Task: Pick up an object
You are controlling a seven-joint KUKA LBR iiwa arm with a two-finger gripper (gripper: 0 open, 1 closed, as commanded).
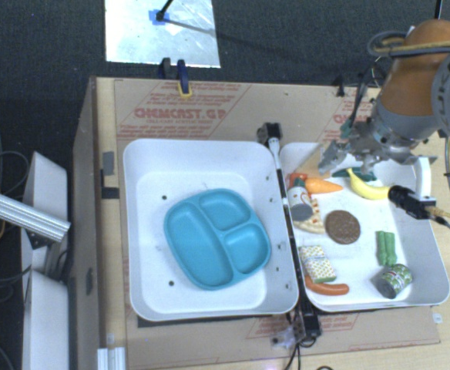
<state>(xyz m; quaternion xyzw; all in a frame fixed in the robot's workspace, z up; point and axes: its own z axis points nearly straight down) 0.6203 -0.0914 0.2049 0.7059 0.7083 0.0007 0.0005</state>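
Hovering at upper right of frame, pincer (347,157) over right bin (433,272); finger spread cannot be told. Banana (366,186) just below-right of pincer, carrot (320,184) just below-left, both in bin.

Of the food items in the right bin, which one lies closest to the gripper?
The yellow banana. It lies at the bin's far end right beside the gripper, while the brown round patty and the red sausage sit farther toward the near edge.

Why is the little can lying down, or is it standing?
Lying down. The can rests on its side in the right bin, its round end facing sideways.
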